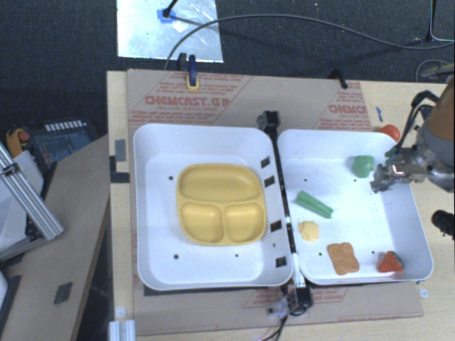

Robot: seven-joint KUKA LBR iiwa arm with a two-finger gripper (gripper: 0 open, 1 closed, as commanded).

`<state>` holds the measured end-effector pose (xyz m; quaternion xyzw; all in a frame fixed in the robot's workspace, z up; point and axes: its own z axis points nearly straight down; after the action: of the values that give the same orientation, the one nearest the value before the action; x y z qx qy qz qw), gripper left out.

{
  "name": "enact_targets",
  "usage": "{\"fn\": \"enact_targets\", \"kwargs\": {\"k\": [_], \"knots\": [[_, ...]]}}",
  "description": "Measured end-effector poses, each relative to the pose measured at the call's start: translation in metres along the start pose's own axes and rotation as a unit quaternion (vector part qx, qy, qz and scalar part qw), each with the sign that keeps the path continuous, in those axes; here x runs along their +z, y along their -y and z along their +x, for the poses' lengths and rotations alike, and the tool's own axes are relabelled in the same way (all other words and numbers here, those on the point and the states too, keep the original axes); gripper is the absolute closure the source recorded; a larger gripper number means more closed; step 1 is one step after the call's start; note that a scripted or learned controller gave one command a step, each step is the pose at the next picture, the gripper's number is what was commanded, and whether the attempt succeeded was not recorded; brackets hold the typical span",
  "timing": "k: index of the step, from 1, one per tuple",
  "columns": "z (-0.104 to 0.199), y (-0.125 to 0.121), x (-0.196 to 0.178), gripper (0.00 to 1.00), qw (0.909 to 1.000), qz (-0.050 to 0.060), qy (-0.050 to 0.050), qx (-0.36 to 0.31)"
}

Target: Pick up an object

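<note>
Camera view: gripper (382,179) hovers over the right bin (416,222), just beside a green block (362,165); its opening is too blurred to tell, seemingly holding nothing.

Divided tray (217,203) in left bin (153,212), toy foods (313,204) scattered in right bin (412,226)

Red print reading "CHEMCAST GP" ran along the brown protective sheet (213,94) on the bench, near its far edge above the left bin (142,190). A second red print of the same kind, slanted, stood at the sheet's far right corner above the right bin (419,261); it began "CHEMC", the rest too small to read.
</note>
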<state>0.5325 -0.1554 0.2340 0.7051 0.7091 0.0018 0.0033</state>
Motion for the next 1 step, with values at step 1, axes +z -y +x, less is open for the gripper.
{"fn": "enact_targets", "kwargs": {"k": [1], "knots": [[-0.0002, -0.0014, -0.0251, 1.0, 1.0, 0.001, 0.0, 0.0]]}}
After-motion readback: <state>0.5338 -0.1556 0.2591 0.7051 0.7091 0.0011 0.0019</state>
